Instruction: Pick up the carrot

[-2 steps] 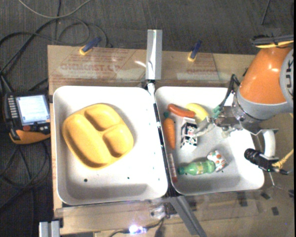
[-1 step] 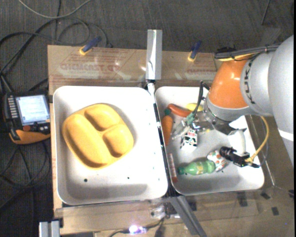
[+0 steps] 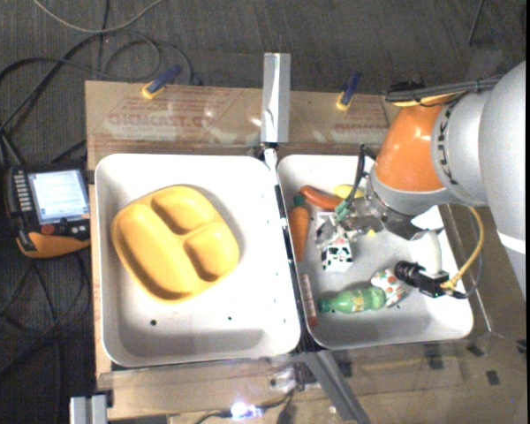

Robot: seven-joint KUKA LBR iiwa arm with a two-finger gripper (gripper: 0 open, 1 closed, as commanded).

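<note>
the carrot (image 3: 299, 225) lies along the right bin's (image 3: 450, 325) left wall (awkward to reach), the end effector (image 3: 340, 225) hanging just beside it; its grip state i can't tell.

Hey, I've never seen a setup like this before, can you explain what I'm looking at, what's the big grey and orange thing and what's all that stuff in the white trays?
One camera looks down at a slant on a bench with two shallow white bins. The big grey and orange thing is a robot arm reaching in from the right. Its gripper, a two-finger claw, hangs over the right bin.

The left bin holds a yellow divided plate. In the right bin lie the carrot, along the bin's left wall, a reddish sausage-like item, a small black-and-white cow-patterned toy and a green bottle on its side.

The carrot is what the arm should pick up; it lies beside the gripper, not between the fingers. Whether the fingers are open is unclear.
</note>
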